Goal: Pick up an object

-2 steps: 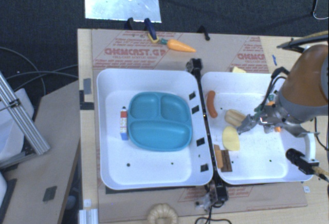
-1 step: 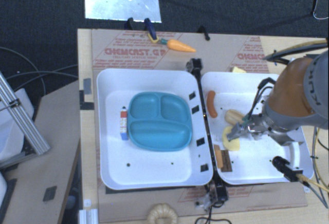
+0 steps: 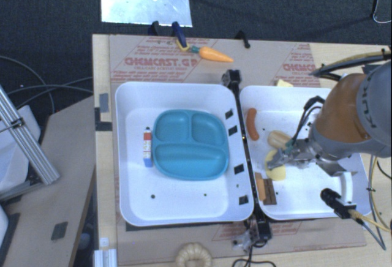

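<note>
In the right bin [image 3: 301, 193], a small yellow piece [image 3: 277, 173] lies on the white floor, toward the bin's left side and about midway between its far and near walls. The gripper [image 3: 277, 159] is right at this piece's far edge, low over the floor, with its tip pointing left toward the divider between the bins. From this angle it cannot be told whether the gripper is spread or pressed together, or whether it has hold of anything.

Just beyond the gripper, on the far side, sits a tan roll [image 3: 279, 137]. The gripper tip lies between the roll and the yellow piece. Left of the roll, an orange-red sausage [image 3: 252, 124] lies lengthwise near the divider. Nearer than the yellow piece, a brown block [image 3: 265, 190] lies along the same divider.

The arm [image 3: 344, 117] comes in from the right across the bin. Its bulky grey body with the orange band hangs over the bin's right half, and the wrist bends down and left to the gripper.

The left bin [image 3: 139, 193] holds a blue divided plate [image 3: 190, 144] in its middle. A marker [image 3: 147, 147] lies just left of the plate, parallel to its edge.

Beyond the bins, a toy carrot [image 3: 213, 55] rests on the cardboard sheet [image 3: 153, 62] under both bins. A pale ring [image 3: 195, 255] sits at the near edge of the bench.
</note>
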`<state>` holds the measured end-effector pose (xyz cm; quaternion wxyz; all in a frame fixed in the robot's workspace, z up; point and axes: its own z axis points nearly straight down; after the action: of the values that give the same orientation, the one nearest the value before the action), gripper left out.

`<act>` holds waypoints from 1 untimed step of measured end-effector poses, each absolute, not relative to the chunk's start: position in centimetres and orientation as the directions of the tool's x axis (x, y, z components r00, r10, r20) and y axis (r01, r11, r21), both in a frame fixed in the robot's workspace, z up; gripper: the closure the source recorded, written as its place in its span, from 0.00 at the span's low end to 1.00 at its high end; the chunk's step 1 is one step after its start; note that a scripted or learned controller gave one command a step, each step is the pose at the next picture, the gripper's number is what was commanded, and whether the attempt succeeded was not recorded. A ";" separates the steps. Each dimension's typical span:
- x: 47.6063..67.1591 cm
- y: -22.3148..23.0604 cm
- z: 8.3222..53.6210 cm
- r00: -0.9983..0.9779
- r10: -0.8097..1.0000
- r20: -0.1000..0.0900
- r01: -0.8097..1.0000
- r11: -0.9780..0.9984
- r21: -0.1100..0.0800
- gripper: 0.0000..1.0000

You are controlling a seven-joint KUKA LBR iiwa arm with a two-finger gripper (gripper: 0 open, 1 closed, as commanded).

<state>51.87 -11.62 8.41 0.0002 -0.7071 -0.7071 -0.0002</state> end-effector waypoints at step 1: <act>52.0 -11.6 9.6 0.000 1.000 0.001 1.000 0.000 0.004 1.00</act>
<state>52.00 -11.60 9.59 -0.0010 -0.7071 -0.7072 -0.0016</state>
